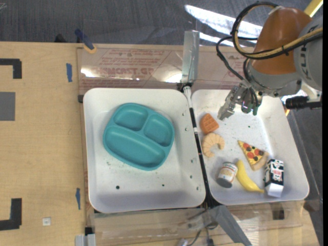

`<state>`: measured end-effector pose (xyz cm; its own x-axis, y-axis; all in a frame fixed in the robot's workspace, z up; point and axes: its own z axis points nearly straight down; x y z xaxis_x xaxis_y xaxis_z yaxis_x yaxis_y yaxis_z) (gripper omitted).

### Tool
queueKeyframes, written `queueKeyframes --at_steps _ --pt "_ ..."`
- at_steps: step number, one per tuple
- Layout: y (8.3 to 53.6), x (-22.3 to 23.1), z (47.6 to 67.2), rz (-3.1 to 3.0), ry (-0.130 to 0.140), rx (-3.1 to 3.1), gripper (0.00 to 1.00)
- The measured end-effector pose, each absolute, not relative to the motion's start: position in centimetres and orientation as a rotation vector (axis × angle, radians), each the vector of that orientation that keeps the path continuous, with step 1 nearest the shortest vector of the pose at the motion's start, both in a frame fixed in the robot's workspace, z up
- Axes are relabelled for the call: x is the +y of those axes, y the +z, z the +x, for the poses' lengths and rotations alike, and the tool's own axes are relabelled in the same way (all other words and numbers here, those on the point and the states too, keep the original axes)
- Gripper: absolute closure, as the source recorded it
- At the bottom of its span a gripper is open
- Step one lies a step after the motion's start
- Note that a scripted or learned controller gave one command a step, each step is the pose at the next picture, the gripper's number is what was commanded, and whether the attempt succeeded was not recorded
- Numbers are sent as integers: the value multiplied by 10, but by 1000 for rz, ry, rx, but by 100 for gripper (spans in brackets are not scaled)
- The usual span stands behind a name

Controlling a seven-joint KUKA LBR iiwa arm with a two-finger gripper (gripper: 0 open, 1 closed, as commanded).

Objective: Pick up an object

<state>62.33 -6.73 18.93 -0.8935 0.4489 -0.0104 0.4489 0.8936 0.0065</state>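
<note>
Arm enters from the right; the hand [237, 105] hangs over the upper part of the right bin [294, 152], with bare white floor beneath it. Its fingers look slightly spread with nothing between them, though the gap is small and hard to read at this angle.

Right bin contents, all loose on the floor:
- orange bread-like piece [208, 123], near the left wall, below and left of the hand, apart from it
- croissant [212, 144], just below the orange piece
- pizza slice [252, 154], mid-bin
- small can [226, 173], lying tilted, just beside the banana [246, 178]
- black-and-white carton [274, 177], near the lower right corner, just right of the banana

Left bin [97, 188] holds a teal divided plate [138, 135], three compartments, set at a slant near the middle.

Both bins sit side by side on the worktop [38, 137], touching along the centre divider.
</note>
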Motion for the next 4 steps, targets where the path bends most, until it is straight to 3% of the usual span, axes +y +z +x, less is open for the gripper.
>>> queueKeyframes --at_steps 1,2,3,4 --pt "208 -133 502 431 -3 3106 100" --pt "185 -84 481 -329 2 3121 100" --pt "185 -33 494 -88 3 3134 100" --pt "197 -33 497 -88 1 3125 100"
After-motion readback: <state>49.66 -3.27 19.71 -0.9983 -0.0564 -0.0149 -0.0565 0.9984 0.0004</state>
